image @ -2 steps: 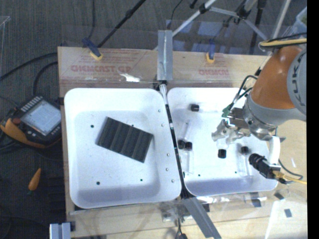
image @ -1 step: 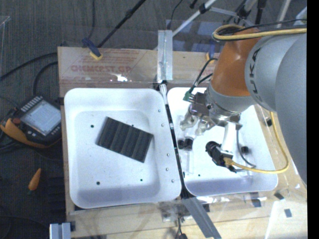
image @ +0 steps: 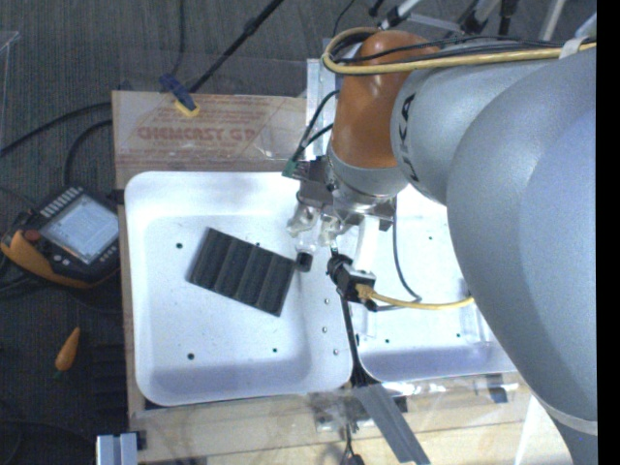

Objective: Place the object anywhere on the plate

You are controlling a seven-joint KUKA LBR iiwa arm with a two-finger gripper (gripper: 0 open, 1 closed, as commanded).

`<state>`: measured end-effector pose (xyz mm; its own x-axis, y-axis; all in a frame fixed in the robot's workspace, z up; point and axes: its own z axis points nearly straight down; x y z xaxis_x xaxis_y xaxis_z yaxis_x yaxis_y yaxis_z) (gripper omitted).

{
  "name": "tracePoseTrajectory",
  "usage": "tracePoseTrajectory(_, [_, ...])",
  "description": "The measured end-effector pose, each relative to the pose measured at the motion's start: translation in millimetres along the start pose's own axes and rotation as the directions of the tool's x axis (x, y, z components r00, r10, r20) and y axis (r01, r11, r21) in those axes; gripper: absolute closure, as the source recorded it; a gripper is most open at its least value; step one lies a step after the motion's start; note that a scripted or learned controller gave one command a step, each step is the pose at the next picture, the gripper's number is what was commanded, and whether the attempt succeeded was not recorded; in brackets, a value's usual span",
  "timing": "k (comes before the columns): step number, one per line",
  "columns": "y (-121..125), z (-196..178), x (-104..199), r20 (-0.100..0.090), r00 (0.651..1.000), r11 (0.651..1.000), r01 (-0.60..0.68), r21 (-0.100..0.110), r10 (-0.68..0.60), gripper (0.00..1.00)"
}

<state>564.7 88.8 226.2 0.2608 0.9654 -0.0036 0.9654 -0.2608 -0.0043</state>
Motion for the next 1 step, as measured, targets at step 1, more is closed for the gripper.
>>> tracePoseTrajectory(1, [1.9,-3.5,74.0,0.001,0.894,0.894,0.448,-0.002,-0.448,1.0])
